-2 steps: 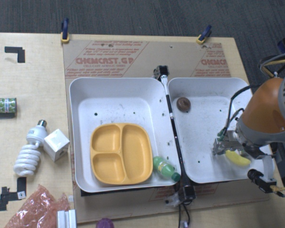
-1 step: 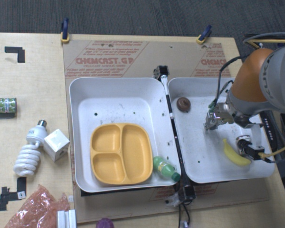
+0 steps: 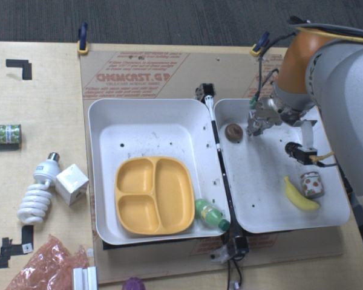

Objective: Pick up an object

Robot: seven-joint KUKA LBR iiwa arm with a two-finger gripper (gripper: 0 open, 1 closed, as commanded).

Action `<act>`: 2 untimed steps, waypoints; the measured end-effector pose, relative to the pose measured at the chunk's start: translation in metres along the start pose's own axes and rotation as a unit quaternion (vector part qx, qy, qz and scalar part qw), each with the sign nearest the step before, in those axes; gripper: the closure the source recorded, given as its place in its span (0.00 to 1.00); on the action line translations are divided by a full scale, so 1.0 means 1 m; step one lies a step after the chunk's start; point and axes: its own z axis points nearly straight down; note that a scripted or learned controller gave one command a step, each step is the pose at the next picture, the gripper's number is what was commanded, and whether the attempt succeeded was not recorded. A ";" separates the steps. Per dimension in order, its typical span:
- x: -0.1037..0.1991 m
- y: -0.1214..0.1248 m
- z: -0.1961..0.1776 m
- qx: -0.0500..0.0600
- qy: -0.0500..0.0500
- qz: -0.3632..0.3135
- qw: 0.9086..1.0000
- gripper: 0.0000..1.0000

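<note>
The gripper (image 3: 256, 127) hangs low at the right bin's (image 3: 263, 210) upper left, and I cannot tell how it is set. At its nine o'clock, just beside it, sits a small brown round object (image 3: 233, 132). Down at four o'clock lie a banana (image 3: 299, 196) and a spotted cube (image 3: 311, 184).

Bright even overhead light, soft shadows, slightly soft focus, mild glare
</note>
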 end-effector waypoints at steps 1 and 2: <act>0.005 -0.047 0.001 0.001 0.000 0.002 1.000 0.00; -0.006 -0.182 0.001 0.001 0.001 0.002 1.000 0.00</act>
